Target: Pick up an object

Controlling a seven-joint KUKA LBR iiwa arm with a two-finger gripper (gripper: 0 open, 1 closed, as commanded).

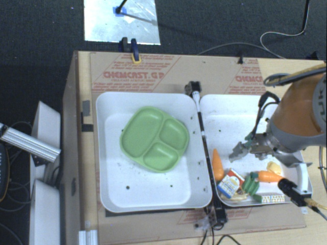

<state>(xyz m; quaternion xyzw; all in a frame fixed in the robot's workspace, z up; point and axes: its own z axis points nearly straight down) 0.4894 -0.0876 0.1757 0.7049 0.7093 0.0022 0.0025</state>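
Note:
My gripper hangs over the right bin, its fingers spread open with nothing between them. Just below and left of it lies an orange carrot against the bin's left wall. A red and white carton sits at the bin's front, beside a green toy. A second orange carrot and a pale yellow piece lie under the wrist's right side. The arm's orange band covers the right part of the bin.
The left bin holds a green divided plate near its middle. A black divider rail runs between the two bins. Cardboard lies behind the bins, and a black cable crosses the floor at the back right.

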